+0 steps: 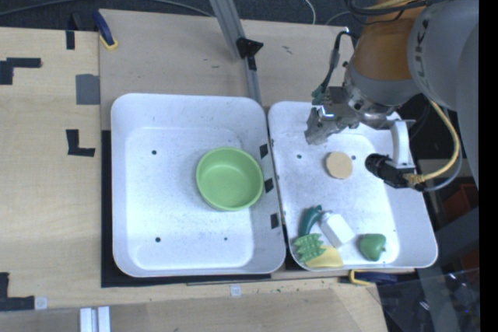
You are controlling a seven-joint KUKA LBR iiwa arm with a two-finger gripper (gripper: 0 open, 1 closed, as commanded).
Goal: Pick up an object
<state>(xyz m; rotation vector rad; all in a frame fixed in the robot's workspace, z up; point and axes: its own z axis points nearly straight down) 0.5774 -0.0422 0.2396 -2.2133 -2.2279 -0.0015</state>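
My gripper (320, 128) hangs over the back left part of the right bin (405, 202), at the end of the grey and orange arm. A tan round disc (338, 166) lies on the bin floor just in front and right of it, apart from the fingers. At the bin's front lie a green leafy toy (310, 239), a white block (337, 230), a yellow piece (328, 259) and a green pepper-like toy (372, 246). A green bowl (229, 179) sits in the left bin (140, 167).
A slanted grey pole (226, 4) with a black clamp rises behind the bins. Cables lie across the dark floor at the back. A black fitting (385, 169) on the arm hovers over the right bin's right side.
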